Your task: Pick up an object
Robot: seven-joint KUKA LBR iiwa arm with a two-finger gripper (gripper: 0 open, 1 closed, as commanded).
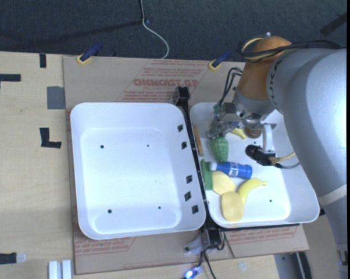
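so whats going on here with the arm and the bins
A KUKA arm reaches in from the right with its gripper low over the right bin. It sits just above a green object at the bin's far left side. Nearer the camera lie a blue and white bottle, a banana and two pale yellow pieces. Nothing looks lifted yet. The left bin sits beside it.
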